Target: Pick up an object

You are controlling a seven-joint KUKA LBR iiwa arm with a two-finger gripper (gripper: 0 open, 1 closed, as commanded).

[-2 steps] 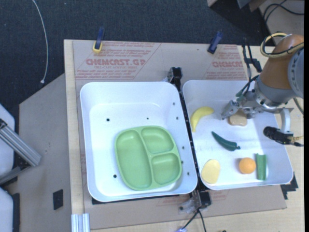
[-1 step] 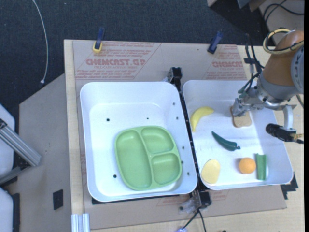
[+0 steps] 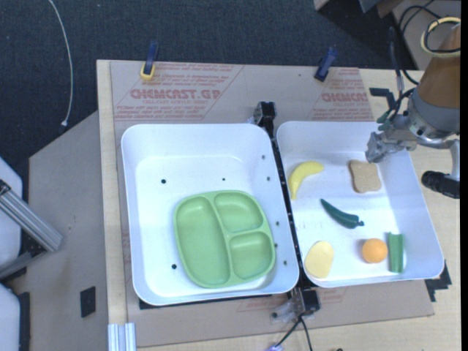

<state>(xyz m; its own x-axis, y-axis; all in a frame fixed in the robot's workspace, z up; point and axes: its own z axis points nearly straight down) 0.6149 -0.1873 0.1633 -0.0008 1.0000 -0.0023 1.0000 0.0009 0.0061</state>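
The right bin (image 3: 413,196) holds several toy foods. A tan bread slice (image 3: 364,176) lies near its back, and my gripper (image 3: 380,149) hovers just above and behind it, at the bin's far right corner. A yellow banana (image 3: 303,175) lies at the back left. A dark green pepper (image 3: 341,213) sits in the middle. Along the front are a pale yellow round piece (image 3: 319,259), an orange (image 3: 374,250) and a green stick (image 3: 395,252). Nothing shows in the gripper's grasp.
The left bin (image 3: 146,159) holds a green divided plate (image 3: 223,236). Black clamps (image 3: 265,112) join the bins at the back and the front (image 3: 303,302). The grey arm with its orange band (image 3: 439,86) enters from the right.
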